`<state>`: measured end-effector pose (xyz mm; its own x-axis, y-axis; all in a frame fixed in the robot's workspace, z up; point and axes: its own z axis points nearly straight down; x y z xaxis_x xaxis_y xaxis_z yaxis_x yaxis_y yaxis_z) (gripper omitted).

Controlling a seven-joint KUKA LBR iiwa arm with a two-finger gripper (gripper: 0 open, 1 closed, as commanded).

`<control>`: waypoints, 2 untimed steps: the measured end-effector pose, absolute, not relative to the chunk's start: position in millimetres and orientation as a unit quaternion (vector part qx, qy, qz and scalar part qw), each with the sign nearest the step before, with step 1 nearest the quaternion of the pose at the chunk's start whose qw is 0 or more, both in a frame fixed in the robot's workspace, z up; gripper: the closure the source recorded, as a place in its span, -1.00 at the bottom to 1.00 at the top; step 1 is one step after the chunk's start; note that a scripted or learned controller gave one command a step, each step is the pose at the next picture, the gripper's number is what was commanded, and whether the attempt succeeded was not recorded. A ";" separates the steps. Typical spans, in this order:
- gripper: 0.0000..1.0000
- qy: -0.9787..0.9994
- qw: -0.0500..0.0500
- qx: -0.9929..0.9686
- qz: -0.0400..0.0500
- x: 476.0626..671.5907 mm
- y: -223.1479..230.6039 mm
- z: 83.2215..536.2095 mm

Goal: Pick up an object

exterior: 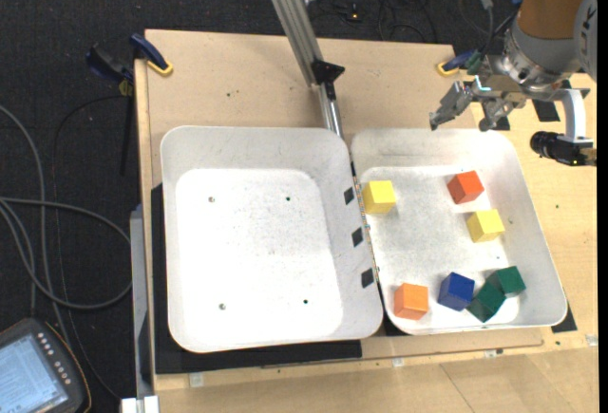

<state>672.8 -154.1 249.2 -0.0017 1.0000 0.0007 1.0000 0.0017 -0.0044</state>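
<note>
Blue clamps point(114, 63) at bench corner, black cables point(38, 240), tablet screen point(33, 371) lower left.

Two bins side by side on my bench, all the blocks in the right one.

I see the left bin point(252, 235) beside the right bin point(446, 231), rims touching. In the right bin, one block point(379, 196) lies near the dividing rim, another point(465, 186) toward the far right, a third point(485, 225) just in front of that. Along the near edge lie a block point(410, 300), a second point(456, 290) to its right, then a pair point(498, 292) touching. The gripper point(472, 110) hangs over the far rim.
</note>
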 end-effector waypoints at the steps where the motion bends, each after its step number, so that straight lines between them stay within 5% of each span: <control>1: -1.00 -0.708 0.000 -0.706 0.001 673.2 -153.8 252.0; 2: -1.00 -0.708 0.001 -0.707 0.002 674.4 -154.3 208.7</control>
